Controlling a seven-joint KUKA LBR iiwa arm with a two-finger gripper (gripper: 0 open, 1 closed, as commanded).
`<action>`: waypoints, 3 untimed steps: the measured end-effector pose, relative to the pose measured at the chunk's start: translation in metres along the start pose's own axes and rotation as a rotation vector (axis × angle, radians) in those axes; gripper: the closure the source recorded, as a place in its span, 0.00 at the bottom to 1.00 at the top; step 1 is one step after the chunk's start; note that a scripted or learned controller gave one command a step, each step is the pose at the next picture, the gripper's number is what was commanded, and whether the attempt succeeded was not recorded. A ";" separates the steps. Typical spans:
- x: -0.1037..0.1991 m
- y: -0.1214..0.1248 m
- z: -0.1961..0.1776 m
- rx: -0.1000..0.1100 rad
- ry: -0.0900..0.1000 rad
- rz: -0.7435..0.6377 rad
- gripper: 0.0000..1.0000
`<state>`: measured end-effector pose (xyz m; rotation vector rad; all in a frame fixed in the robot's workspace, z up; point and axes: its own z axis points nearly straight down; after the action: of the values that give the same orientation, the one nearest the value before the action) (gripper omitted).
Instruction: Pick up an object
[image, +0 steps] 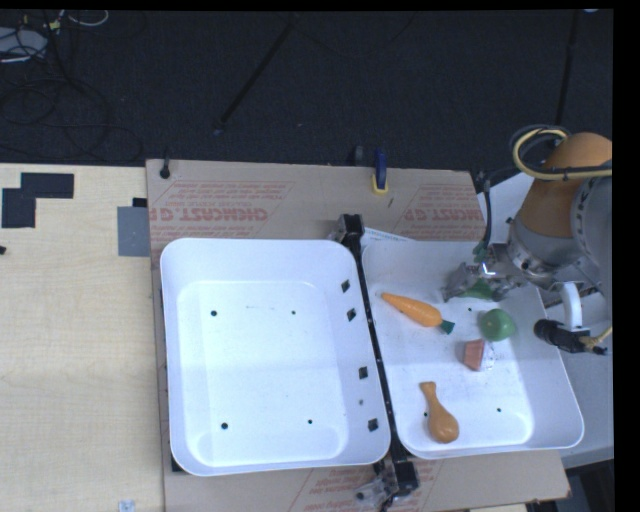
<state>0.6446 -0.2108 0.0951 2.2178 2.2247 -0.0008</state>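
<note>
From the overhead camera view I saw the grey two-finger gripper (478, 283) low over the far side of the right-hand shallow white bin (560, 425), and I could not tell how its jaws stood, so I judged the pick not yet made (nothing showed between them). In that bin I counted four things: one orange plastic carrot (413, 310), one round green ball-like fruit (496, 324) nearest the gripper, one small pinkish-red wedge (474, 354) and one tan gourd-shaped piece (438, 413). The left-hand shallow white bin (185, 300) made two bins.

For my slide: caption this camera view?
Gripper above right bin holding carrot, green ball, drumstick.
</note>
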 end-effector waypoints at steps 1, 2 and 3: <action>-0.001 0.001 0.003 -0.001 -0.001 -0.002 0.00; 0.013 -0.001 0.007 0.003 0.001 0.003 0.00; 0.083 -0.033 -0.024 0.005 0.003 0.002 0.00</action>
<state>0.6118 -0.1283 0.1188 2.2239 2.2268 -0.0038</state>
